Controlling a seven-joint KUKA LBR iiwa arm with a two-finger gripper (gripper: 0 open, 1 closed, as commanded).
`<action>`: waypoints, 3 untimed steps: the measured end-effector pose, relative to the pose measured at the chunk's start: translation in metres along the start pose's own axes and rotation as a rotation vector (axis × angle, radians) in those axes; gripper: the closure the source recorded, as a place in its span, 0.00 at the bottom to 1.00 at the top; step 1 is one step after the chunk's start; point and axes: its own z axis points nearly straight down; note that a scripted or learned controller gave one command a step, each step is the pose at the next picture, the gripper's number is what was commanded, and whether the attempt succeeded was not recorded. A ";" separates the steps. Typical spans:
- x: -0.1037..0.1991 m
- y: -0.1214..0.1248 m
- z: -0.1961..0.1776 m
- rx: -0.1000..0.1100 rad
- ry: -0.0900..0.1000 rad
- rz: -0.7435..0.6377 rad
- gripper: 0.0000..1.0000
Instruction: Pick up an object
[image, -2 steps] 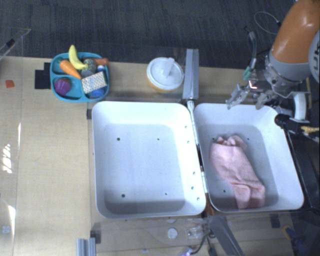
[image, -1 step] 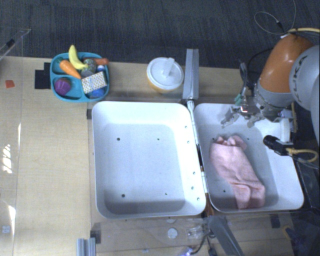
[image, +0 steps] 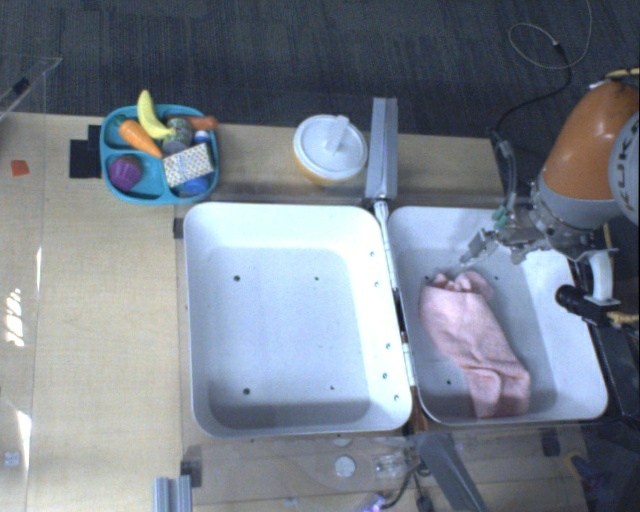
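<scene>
A crumpled pink cloth (image: 470, 342) lies in the right white bin (image: 570, 340), stretching from its upper middle down to its lower edge. My gripper (image: 495, 254) hangs over the bin's upper part, just above and to the right of the cloth's top end. Its fingers are spread open with nothing between them. The grey arm with its orange band (image: 590, 150) comes in from the upper right.
The left white bin (image: 290, 320) sits beside the right one, with a metal divider (image: 382, 150) rising between them at the back. A blue tray of toy food (image: 160, 152) and a white lidded cup (image: 330, 148) stand behind the left bin.
</scene>
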 end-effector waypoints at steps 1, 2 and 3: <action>0.017 -0.007 0.071 -0.007 -0.001 -0.121 0.00; 0.019 -0.004 0.058 -0.017 -0.002 -0.124 1.00; 0.052 -0.014 0.016 -0.002 0.000 -0.312 1.00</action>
